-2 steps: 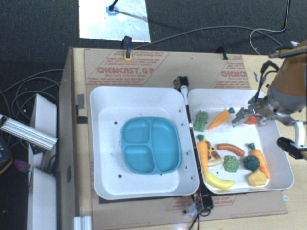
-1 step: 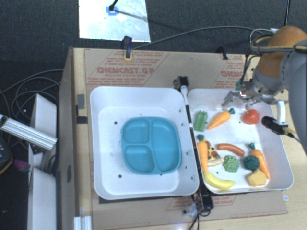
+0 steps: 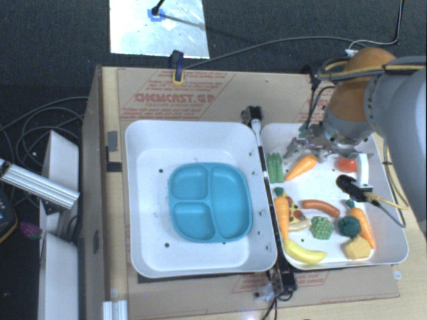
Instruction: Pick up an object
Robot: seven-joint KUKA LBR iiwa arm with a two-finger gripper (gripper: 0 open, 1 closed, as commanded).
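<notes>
The floor (image 3: 47,39) is dark, speckled carpet, running across the top and down the left side. At about 11 o'clock a shiny silver sheet (image 3: 159,19) lies flat on it, catching the light, with a small blue mark near its middle. The tabletop (image 3: 200,92) is covered in brown cardboard printed with red lettering. A small clamp (image 3: 177,64) grips its far edge at 12 o'clock. Black cables (image 3: 40,122) loop over the carpet at 9 o'clock. Below them, at 8 o'clock, stand pale grey panels (image 3: 57,245) and a ribbed metal bar (image 3: 41,184).
</notes>
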